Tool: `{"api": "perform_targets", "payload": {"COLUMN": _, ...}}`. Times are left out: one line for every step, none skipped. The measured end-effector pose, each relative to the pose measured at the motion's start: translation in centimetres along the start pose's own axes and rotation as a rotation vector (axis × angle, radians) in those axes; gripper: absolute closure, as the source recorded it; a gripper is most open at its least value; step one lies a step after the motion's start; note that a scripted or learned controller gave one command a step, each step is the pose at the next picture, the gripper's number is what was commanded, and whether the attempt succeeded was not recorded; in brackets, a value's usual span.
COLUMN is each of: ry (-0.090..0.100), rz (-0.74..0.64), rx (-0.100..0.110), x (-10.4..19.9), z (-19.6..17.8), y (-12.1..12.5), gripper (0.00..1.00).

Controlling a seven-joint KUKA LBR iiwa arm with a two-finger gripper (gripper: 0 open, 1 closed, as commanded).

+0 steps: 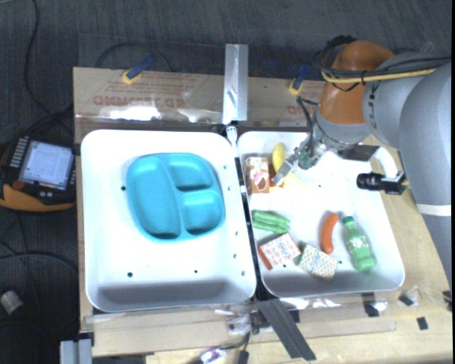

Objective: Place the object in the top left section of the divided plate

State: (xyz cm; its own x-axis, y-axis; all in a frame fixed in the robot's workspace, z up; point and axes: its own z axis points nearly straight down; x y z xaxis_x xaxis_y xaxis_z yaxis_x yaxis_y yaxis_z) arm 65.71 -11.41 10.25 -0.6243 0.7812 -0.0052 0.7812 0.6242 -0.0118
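Camera view: the arm (pixel 409 105) reaches from the right, its gripper (pixel 292 165) low beside the banana (pixel 278 156) in the right bin (pixel 387 226), jaw state impossible to tell, the blue divided plate (pixel 174 196) apart in the left bin (pixel 106 226).

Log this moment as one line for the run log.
pincer: low in right bin, near banana and small carton | grasp: unclear | divided plate: in left bin, no item on it | placement: not yet done
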Motion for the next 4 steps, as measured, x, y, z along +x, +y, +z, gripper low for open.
{"api": "perform_targets", "payload": {"ry": 0.004, "rz": 0.082, "rx": -0.011, "x": -0.3, "z": -14.7, "y": 0.4, "gripper": 1.0}}
{"api": "perform_targets", "payload": {"ry": 0.004, "rz": -0.082, "rx": -0.01, "x": 5.8, "z": -11.0, "y": -1.9, "gripper": 1.0}}
{"api": "perform_targets", "payload": {"ry": 0.003, "rz": -0.196, "rx": -0.01, "x": 2.6, "z": -3.8, "y": -2.8, "gripper": 1.0}}
{"api": "perform_targets", "payload": {"ry": -0.004, "rz": -0.356, "rx": -0.012, "x": 3.6, "z": 1.1, "y": -3.1, "gripper": 1.0}}
